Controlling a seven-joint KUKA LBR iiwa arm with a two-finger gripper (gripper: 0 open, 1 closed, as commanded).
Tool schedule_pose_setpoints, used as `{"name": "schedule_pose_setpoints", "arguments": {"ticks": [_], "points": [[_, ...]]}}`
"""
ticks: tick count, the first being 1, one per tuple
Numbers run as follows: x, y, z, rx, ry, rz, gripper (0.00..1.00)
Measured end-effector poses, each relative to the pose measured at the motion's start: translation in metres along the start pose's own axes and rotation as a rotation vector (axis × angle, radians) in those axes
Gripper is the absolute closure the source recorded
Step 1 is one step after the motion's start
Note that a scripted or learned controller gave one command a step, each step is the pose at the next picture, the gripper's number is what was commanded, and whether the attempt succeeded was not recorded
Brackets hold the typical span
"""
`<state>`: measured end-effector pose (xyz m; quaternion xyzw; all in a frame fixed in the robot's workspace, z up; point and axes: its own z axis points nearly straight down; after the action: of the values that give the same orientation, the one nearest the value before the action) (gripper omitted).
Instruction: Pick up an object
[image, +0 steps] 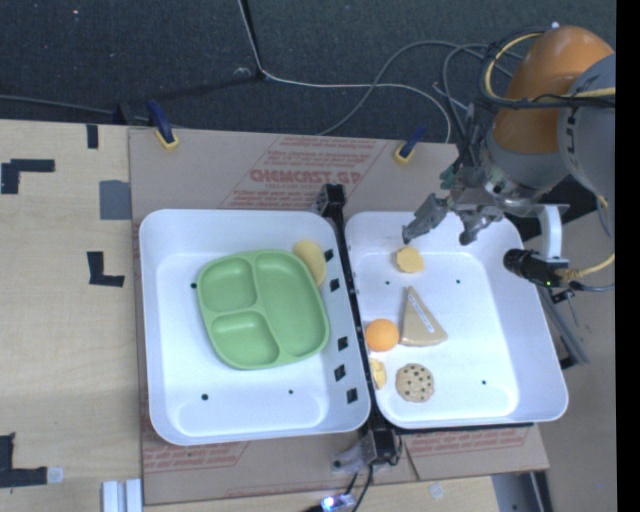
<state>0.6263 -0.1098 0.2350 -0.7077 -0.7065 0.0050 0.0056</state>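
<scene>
My gripper (443, 226) hangs over the back edge of the right bin (520, 330), its two fingers spread apart with nothing between them. Just below its left finger lies a small round yellow piece (409, 261). Further forward in the same bin rest a tan wedge like a sandwich slice (422, 321), an orange ball (381, 335), a chocolate-chip cookie (414, 382) and a small yellow piece (378, 373) against the left wall.
The left bin (170, 330) holds a green divided plate (262, 308) and a pale yellow object (311, 259) at the plate's back right corner. Black clips sit along the divider between bins. Cables trail behind the bench.
</scene>
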Motion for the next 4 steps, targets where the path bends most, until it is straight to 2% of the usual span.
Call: {"name": "schedule_pose_setpoints", "arguments": {"ticks": [1,2,3,4], "points": [[0.000,0.002,-0.008,-0.013,-0.001,-0.003,0.00],[-0.003,-0.004,0.038,-0.009,-0.002,-0.002,0.00],[0.005,-0.005,0.100,-0.007,-0.001,-0.003,0.00],[0.006,-0.005,0.153,-0.015,-0.003,-0.004,0.00]]}}
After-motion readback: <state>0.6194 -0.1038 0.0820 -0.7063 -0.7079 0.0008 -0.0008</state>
